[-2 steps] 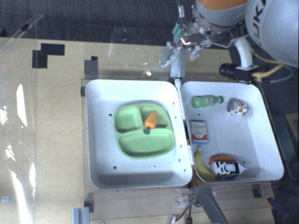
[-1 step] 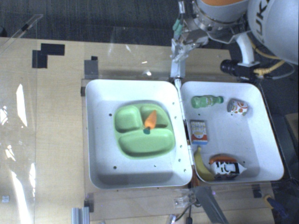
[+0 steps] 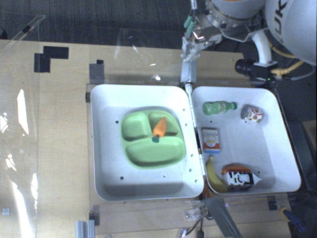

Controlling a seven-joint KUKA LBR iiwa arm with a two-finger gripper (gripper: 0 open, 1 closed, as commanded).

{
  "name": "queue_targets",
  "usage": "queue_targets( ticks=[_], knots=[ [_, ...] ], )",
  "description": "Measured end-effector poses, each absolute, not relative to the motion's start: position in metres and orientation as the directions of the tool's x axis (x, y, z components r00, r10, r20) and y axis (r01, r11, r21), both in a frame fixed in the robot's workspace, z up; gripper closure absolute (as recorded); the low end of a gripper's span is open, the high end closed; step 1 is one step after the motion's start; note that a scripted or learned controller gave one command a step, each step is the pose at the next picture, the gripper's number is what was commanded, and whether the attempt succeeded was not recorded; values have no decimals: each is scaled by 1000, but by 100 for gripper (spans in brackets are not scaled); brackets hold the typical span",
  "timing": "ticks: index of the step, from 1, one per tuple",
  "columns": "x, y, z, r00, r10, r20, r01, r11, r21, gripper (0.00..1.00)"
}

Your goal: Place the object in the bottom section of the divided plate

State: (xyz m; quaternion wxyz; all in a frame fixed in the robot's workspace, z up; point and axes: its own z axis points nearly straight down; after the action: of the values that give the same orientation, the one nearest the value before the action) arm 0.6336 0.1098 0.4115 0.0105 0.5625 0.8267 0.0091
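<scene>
The gripper (image 3: 189, 48) of a grey KUKA arm (image 3: 277, 4) hangs above the far edge of the bench, over the seam between two white bins, with nothing visibly held in it; how it is set cannot be told from this angle.

The task's object, by the look of it a small toy carrot (image 3: 159, 128), lies well apart from the tool, in the left bin (image 3: 106, 182). It rests on a green divided plate (image 3: 153, 155), its orange body in the far right compartment and its green end touching or crossing the ridge toward the large near section, so the job looks not yet finished. The carrot appears to be light, rigid moulded plastic, probably smooth and apt to slip or roll; a hold across the thick middle of the orange body, jaws square to its long axis, seems the safest bet.

The right bin (image 3: 282, 133) holds a green bottle (image 3: 219, 107) lying at the far side, a small white-and-red object (image 3: 252, 114) beside it, a small carton (image 3: 210, 139) near the dividing wall, a banana (image 3: 213, 176) at the near left corner, and a dark packet (image 3: 238, 176) just beside the banana.
</scene>
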Motion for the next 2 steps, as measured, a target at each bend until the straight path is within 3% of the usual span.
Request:
queue_targets(
  ticks=[1,2],
  knots=[
    [604,133,290,-443,897,-1,897,443,5,100],
    [556,160,208,-408,913,0,913,408,3,100]
  ],
)
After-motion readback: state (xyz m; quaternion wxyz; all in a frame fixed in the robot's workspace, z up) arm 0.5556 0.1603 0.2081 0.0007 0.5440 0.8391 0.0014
